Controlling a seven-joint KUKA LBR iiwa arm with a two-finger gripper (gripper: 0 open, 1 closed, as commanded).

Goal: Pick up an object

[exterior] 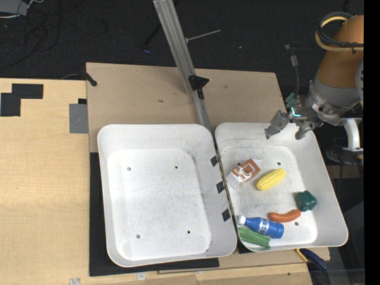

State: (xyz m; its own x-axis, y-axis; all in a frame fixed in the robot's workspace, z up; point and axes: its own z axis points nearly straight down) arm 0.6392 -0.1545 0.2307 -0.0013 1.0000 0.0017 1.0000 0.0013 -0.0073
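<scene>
My gripper hangs open over the far rim of the right bin, its two grey fingers spread apart with nothing between them. Below it in that bin lie a small orange-and-white carton, a yellow corn cob, a dark green block, an orange-red sausage shape, a blue bottle and a green pod. All of them sit well clear of the fingers, toward the near side of the bin.
The left bin lies beside the right one, with black clips along the shared edge. A slanted metal rail rises from behind the bins. Brown board lies at the back.
</scene>
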